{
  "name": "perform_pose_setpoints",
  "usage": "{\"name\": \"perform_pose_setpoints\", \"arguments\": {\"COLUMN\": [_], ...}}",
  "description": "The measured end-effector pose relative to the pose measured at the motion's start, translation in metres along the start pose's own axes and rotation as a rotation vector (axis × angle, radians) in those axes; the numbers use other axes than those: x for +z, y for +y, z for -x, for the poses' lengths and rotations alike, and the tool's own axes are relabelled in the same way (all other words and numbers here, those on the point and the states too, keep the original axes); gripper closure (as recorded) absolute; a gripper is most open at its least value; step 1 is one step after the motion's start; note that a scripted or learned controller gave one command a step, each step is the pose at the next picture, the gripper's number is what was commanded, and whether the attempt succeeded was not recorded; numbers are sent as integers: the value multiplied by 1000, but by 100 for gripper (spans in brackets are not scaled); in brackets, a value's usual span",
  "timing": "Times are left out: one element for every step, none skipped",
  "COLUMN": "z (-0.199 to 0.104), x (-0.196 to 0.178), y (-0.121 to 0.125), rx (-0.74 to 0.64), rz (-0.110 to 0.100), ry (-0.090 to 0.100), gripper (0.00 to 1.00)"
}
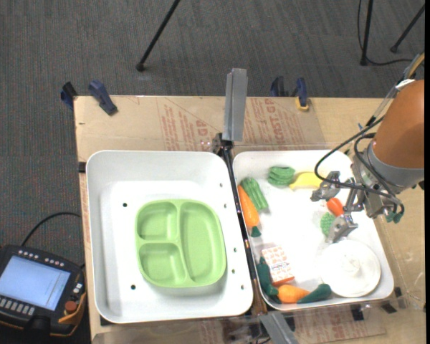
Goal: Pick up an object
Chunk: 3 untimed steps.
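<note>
My gripper (335, 208) hangs over the right side of the right bin (301, 162), reaching in from the right. Its two grey fingers (325, 188) stand spread apart, open. A small orange-red piece (335, 206) shows in the gap between them; I cannot tell whether it touches either finger. A small green toy (329, 223) lies just by the lower finger. Further left in this bin are a yellow banana (305, 180), a green ridged toy (280, 175), a green pod (255, 193) and an orange carrot (247, 208).
A white round lid or plate (350, 266) lies at the right bin's front right. A small printed carton (278, 262), dark green pieces and an orange piece (293, 292) lie along its front. The left bin (115, 170) holds a green divided plate (180, 244).
</note>
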State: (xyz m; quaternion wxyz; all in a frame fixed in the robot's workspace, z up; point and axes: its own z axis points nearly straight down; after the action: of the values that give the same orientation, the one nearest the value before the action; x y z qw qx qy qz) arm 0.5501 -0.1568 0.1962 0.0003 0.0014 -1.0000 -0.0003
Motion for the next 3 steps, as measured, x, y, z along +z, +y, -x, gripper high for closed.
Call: {"name": "perform_pose_setpoints", "arguments": {"z": [4,22,22], "x": [111,109,109], "y": [-54,-26,-1], "rx": [90,97,209], "rz": [2,1,1], "ry": [2,-3,1], "gripper": [0,0,0]}}
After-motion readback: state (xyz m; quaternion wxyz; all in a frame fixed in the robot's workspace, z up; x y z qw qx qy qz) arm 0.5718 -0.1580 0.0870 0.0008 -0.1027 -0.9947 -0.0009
